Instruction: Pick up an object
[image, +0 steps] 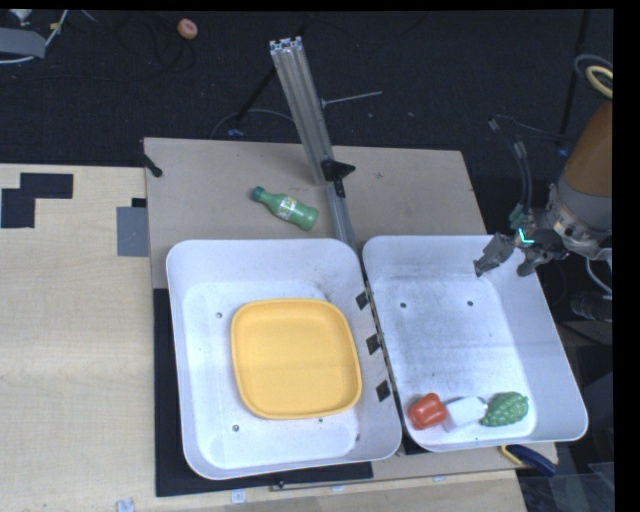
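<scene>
While poised over right bin's (560, 345) far edge, tool (508, 257) w/ fingers spread wide, holding nothing.

lab; white bins (200, 300) on bench (420, 190); aluminium rail (310, 110); loose cables (250, 110)

Dark floor (420, 60) surrounds a tan bench (210, 190).

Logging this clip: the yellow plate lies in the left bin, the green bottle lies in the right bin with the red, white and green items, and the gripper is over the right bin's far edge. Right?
One slip: the green bottle lies on the bench behind the left bin, as the camera view shows. The yellow plate, red item, white item, green item and gripper over the right bin stand as stated.
</scene>
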